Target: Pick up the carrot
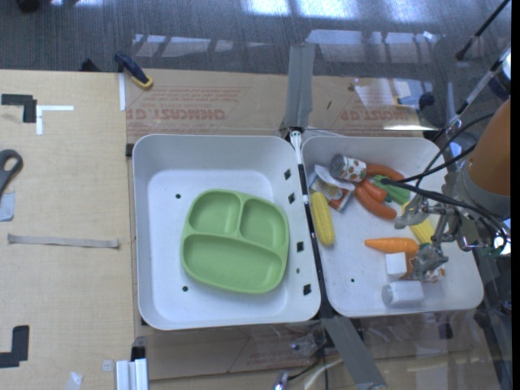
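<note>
Starting at the left, the left bin (146, 242) holds a green divided plate (236, 240) lying flat near its middle, three compartments facing up. A row of black clips runs down the divider between the two bins.

Just right of that divider, in the right bin (357, 299), a yellow corn cob (323, 218) lies lengthwise along the wall. Above and beside it sits a small printed packet (331, 190), with a printed can (348, 168) tipped on its side at the bin's upper part. Next to the can is a cluster of orange-red vegetables with green tops (378, 193).

The carrot (392, 244) lies on the bin floor right of centre, roughly level, its thin tip pointing left. A white block (396, 264) sits just below it, and a white cylinder (403, 292) lies on its side near the bin's lower rim. A yellow item (422, 232) is partly hidden behind the tool.

The gripper (429, 260) hangs low over the bin, at the carrot's thick right end, touching or nearly touching it. Whether it is clenched, released or grasping cannot be told; cables and metal parts obscure it. The carrot rests on the bin floor.
</note>
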